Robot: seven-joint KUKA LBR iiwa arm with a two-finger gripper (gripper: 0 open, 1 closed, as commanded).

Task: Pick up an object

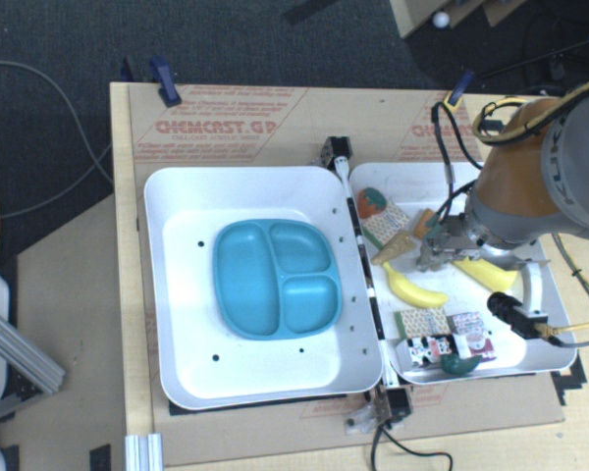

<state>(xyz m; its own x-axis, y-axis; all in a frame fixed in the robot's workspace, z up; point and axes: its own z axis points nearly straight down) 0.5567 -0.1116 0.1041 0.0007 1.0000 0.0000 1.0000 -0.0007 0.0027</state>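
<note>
1. Bananas: one yellow banana (pixel 416 289) lies near the middle of the right bin (pixel 543 357), a second (pixel 487 274) just beside the pincer (pixel 438 246).
2. Whether the pincer is open or closed cannot be told; it hangs low over the right bin's middle, crowded by small packets.
3. Left of that bin, the left bin (pixel 177 263) holds a smooth blue divided plate (pixel 276 277).
4. Cardboard (pixel 226 126) on the tabletop reads "CHEMCAST".
</note>
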